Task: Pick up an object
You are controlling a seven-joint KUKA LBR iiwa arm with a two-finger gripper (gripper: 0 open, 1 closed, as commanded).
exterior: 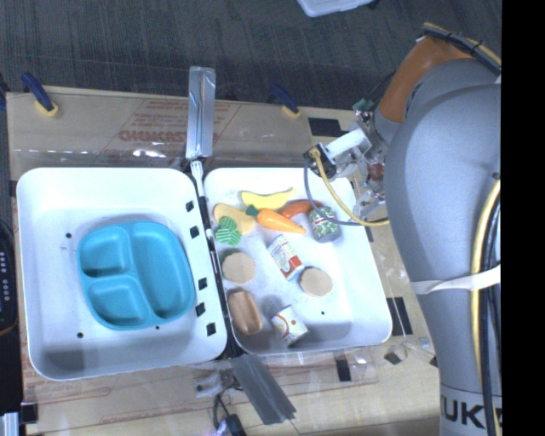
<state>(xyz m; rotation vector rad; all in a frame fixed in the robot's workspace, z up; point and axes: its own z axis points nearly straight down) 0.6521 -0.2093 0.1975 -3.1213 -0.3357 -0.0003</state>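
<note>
Flanking a metal divider (pixel 200 119), white bins (pixel 43 192) crowd the bench (pixel 102 119).

Grey arm (pixel 447 213) running off the right and bottom edges, its bulk covering the right bin's (pixel 379 319) far rim, gripper (pixel 368 183) fingers too cluttered to read, white thing (pixel 332 6) getting cropped at top.

Setting: robotics lab test bench. Evidence: plywood benchtop (pixel 111 128) with blue clamps (pixel 40 92) at its edge; two white bins (pixel 34 255) mounted side by side; toy food (pixel 281 221) as props; grey industrial arm (pixel 451 213) trailing exposed yellow cabling (pixel 341 209); dark carpet (pixel 128 34) beyond.
</note>
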